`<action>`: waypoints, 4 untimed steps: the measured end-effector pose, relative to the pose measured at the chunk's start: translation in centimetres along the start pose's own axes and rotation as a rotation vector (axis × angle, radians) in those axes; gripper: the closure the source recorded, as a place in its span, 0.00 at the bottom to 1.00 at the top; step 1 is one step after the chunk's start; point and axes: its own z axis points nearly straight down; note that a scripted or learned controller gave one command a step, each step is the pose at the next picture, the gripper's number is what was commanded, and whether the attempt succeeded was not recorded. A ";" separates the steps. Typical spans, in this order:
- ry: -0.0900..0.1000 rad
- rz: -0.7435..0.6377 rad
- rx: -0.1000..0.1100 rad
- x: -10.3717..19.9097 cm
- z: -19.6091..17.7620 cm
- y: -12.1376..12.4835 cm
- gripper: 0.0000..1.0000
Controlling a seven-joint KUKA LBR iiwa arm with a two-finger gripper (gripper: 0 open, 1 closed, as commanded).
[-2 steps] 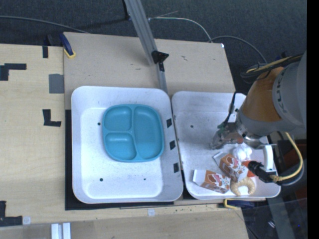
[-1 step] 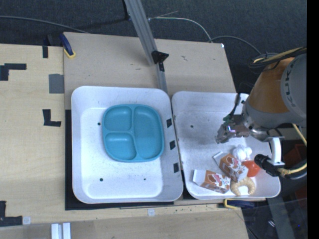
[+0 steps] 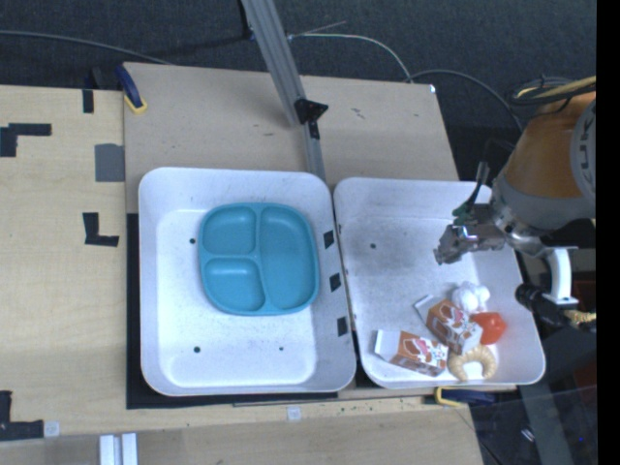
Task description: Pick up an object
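Snack packets [image 3: 436, 342] — print unreadable — lie below the end effector [image 3: 451, 248], whose grip I cannot tell.

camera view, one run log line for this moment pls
arm: over right bin | end effector: above bin floor, holding nothing seen | pile: near corner of right bin, untouched | left bin: blue plate

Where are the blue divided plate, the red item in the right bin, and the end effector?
blue divided plate [image 3: 260, 259], camera view, on the ridge where its compartments meet.
red item [image 3: 491, 327], camera view, on its visible red surface.
end effector [image 3: 449, 251], camera view, at its lower tip.
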 end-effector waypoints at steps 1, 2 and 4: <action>0.000 -0.001 -0.001 0.2 -5.7 -0.5 1.00; 0.003 -0.006 0.003 5.2 -5.7 2.4 1.00; 0.003 -0.006 0.003 14.2 -5.5 5.6 1.00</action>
